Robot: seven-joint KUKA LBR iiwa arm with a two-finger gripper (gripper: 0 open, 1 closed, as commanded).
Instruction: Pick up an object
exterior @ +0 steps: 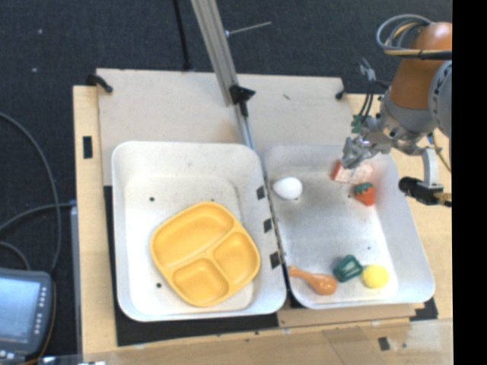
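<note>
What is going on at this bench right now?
A grey and orange robot arm reaches in from the right, its gripper low over the right bin, at a pinkish object beside a red one. A white egg, orange spoon, green piece and yellow ball lie untouched. The left bin holds a yellow divided plate.

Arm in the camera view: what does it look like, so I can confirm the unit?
The arm is grey with an orange band above the wrist. Pale looped cables arch over the band, and thinner dark cables run beside the wrist. The end effector is small, metallic grey.
</note>
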